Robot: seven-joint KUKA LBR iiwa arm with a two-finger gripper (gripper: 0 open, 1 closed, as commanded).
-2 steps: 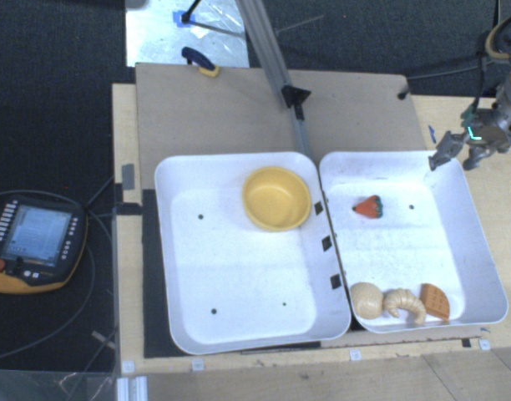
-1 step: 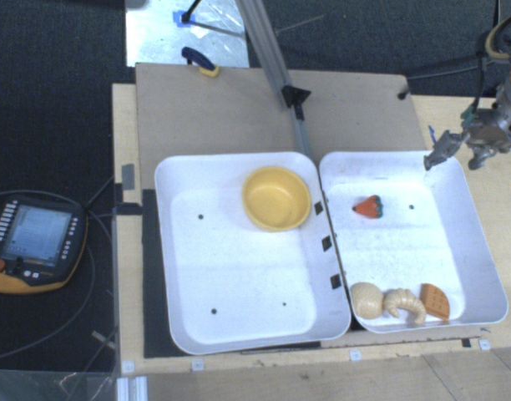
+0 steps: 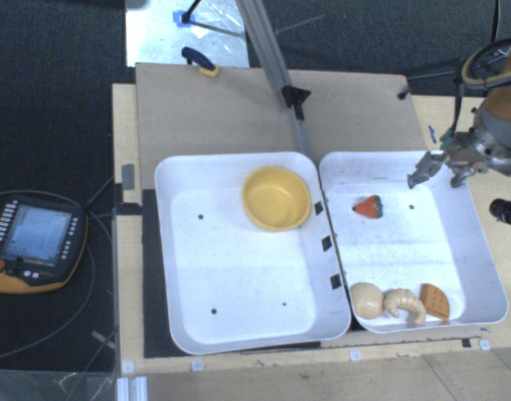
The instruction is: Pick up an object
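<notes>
The end effector [image 3: 439, 172] hangs over the upper right part of the right bin [image 3: 464, 249], with its two fingers spread apart and nothing between them. The grey arm [image 3: 499, 128] with the orange band reaches in from the right edge.

In the right bin, a small red strawberry-like toy [image 3: 368, 207] with a green end lies on the bin floor, to the left of the end effector and apart from it. Along the bottom edge of this bin three pieces lie in a row: a pale round bun [image 3: 366, 300], a croissant [image 3: 405, 305] just beside it, and a brown waffle-like piece [image 3: 434, 302] on the right.

In the left bin [image 3: 230, 307], a yellow bowl [image 3: 276, 198] stands upright near the top right corner.

Both bins rest on the brown surface [image 3: 214, 115]. On the dark floor at the left lies a control pendant [image 3: 34, 242] with a screen.
</notes>
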